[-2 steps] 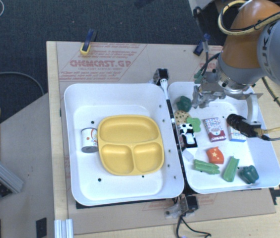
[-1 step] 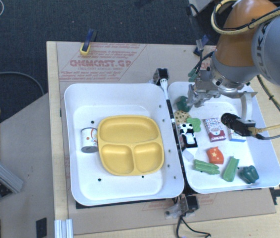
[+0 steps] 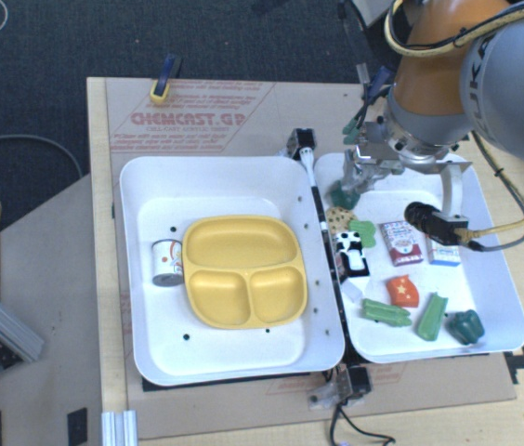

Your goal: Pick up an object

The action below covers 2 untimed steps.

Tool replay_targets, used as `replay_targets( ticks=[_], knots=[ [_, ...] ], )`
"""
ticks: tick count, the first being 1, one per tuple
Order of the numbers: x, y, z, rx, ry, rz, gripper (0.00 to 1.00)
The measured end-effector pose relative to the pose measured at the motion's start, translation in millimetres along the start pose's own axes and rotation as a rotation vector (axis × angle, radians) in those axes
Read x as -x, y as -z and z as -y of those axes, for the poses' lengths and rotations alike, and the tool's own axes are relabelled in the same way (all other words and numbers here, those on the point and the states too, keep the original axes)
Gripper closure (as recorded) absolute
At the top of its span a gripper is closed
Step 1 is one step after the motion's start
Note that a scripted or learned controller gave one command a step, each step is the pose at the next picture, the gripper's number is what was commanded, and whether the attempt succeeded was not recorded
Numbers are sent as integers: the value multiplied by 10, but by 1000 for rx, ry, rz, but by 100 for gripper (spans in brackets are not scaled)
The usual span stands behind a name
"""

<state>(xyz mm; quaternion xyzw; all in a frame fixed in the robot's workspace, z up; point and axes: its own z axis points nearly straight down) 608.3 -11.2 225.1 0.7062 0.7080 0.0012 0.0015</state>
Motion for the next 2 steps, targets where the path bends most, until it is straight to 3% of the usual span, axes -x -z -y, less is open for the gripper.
replay_targets(
  ticks=[2],
  knots=[
    [125,98,44,-6,-3,0,100]
  ],
)
